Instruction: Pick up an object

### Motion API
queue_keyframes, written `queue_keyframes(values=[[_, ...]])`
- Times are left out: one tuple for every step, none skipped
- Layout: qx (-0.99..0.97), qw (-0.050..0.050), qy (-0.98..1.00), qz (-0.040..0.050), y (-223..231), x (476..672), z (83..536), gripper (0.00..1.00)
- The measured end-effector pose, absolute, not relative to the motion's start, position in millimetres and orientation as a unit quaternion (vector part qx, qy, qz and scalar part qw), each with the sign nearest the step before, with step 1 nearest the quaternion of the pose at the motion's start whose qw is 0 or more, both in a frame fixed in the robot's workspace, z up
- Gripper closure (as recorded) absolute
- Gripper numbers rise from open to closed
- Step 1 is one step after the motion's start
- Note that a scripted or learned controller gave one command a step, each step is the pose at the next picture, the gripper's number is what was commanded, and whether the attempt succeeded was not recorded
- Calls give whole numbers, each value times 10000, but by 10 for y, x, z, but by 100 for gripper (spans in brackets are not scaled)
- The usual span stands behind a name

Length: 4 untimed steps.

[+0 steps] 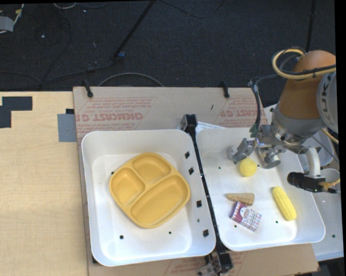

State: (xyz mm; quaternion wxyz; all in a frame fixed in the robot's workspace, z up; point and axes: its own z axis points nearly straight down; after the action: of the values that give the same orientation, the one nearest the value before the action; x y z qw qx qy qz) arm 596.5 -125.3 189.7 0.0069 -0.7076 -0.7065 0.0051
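In the right bin [312,231] lie a small yellow ball [248,168], a tan cone-shaped piece [241,198], a red and white packet [246,216] and a yellow corn cob [284,203]. My gripper [254,154] hangs over the upper middle of that bin, just above the yellow ball. Its two grey fingers are spread apart, one at the left of the ball [239,151] and one at the right, with nothing held between them.
The left bin [102,233] holds a yellow three-compartment tray [150,189]. A black divider strip [199,184] runs between the two bins. Cardboard lies under the bins, and a wooden bench top extends to the left.
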Motion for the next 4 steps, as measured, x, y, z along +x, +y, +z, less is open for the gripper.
queue_keyframes(values=[[-7070, 18, -7072, 10, -1255, 5995, 1974, 0], [-7067, 24, -7075, 18, -1244, 6077, 1496, 0], [-7072, 26, -7070, 21, -1307, 6043, 1037, 0], [-7074, 20, -7068, 15, -1299, 6038, 867, 0]])
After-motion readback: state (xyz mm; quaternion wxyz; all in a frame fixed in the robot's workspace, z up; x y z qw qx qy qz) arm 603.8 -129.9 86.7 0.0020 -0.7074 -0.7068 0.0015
